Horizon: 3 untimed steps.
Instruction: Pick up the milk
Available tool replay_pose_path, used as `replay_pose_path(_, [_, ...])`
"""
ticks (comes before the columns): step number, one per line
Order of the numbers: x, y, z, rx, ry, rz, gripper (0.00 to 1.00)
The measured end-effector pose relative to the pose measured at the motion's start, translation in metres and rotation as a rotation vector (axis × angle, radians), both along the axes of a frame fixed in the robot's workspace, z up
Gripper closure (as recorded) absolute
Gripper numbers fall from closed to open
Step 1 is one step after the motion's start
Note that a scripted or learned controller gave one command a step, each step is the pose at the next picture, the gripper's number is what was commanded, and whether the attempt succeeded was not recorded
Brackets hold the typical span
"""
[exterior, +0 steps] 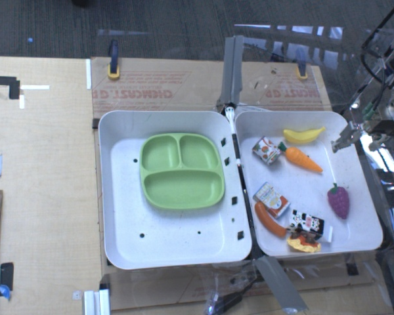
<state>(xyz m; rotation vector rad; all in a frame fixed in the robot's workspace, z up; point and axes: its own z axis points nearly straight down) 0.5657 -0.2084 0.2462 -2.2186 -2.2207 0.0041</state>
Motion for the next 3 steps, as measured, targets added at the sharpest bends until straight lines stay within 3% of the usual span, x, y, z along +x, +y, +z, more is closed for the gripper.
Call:
replay_pose_path(1, [-0.085, 0.013, -0.153, 0.002, -0.001, 0.100, 0.00])
replay_pose_path(2, [-0.089, 0.098, -0.156, 0.002, 0.001, 0.054, 0.00])
replay_pose_path(3, [-0.088, 0.096, -0.148, 0.000, -0.001, 0.048, 1.00])
